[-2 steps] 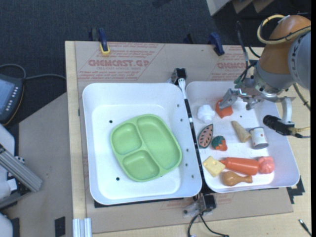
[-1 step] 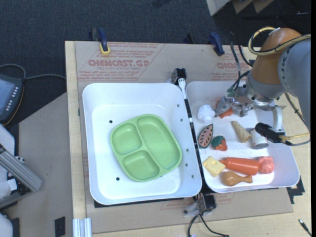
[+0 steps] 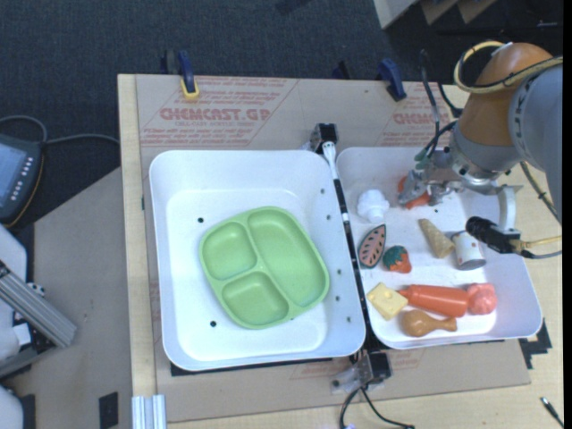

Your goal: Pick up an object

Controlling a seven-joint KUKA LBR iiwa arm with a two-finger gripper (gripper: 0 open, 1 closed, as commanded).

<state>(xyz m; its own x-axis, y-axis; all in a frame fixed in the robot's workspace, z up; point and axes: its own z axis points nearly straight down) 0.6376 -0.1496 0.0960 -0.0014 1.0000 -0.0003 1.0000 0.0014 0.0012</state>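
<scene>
A: Right bin (image 3: 527,315): carrot (image 3: 438,298), cheese wedge (image 3: 387,300), strawberry (image 3: 397,259), all lying loose. Nothing lifted.
B: Gripper (image 3: 427,186): hovers over the bin's far end; claw state cannot be told. Pick outstanding.

Arm (image 3: 527,105) comes in from the right edge, grey link with the orange band (image 3: 500,74) on top, wrist bent downward. Gripper (image 3: 420,189) hangs low at the wrist's left end, pointing down and slightly left. Its red-tipped end is visible, but finger spacing is not readable from this angle.
</scene>
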